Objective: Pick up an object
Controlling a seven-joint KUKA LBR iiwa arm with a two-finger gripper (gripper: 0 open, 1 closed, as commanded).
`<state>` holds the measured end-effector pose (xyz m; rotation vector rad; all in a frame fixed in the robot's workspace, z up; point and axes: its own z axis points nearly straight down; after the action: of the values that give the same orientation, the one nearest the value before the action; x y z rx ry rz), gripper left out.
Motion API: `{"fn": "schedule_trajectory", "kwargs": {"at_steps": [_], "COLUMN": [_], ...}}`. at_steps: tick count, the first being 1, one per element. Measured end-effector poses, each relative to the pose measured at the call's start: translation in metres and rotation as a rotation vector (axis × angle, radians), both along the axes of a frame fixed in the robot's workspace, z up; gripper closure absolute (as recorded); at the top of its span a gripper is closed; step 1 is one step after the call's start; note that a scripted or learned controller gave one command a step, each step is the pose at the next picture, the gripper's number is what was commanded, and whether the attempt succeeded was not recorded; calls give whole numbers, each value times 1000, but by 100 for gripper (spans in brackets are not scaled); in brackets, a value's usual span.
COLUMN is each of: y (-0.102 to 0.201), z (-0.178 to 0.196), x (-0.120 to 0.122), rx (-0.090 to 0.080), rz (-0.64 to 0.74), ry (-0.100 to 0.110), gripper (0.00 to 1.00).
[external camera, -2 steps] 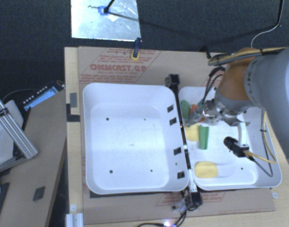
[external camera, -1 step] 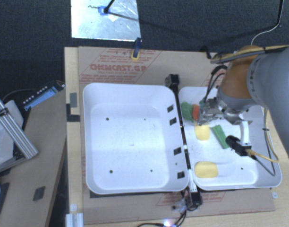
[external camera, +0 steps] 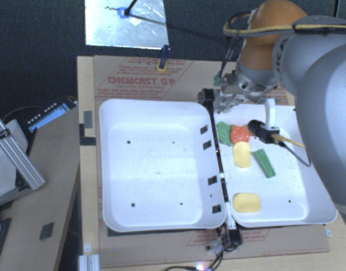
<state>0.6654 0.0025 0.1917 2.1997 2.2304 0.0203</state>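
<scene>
Five small objects lie in the right bin, beside the left bin; a green leaf-like piece touches an orange-red piece near the far left corner; a yellow oblong sits just in front of them; a green stick lies slanted just beside it; a yellow pad lies alone near the front wall.

Gripper hangs over the bin's far left corner, near the green piece; cannot tell whether it is wide or narrow from this angle; nothing seen held.

Judgement: all look like light toy foods, plastic or foam; probably smooth, a little yielding, not fragile. Yellow pad looks the easiest pick, being isolated; take it across its short width at mid-length. The touching pair risks a double catch or a nudge aside.
</scene>
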Motion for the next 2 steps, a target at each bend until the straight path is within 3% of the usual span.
{"fn": "schedule_trajectory", "kwargs": {"at_steps": [1, 2], "y": [135, 125], "z": [169, 169], "x": [4, 4], "rx": [7, -3], "rz": [5, -4], "ry": [-7, 10], "gripper": [100, 100]}}
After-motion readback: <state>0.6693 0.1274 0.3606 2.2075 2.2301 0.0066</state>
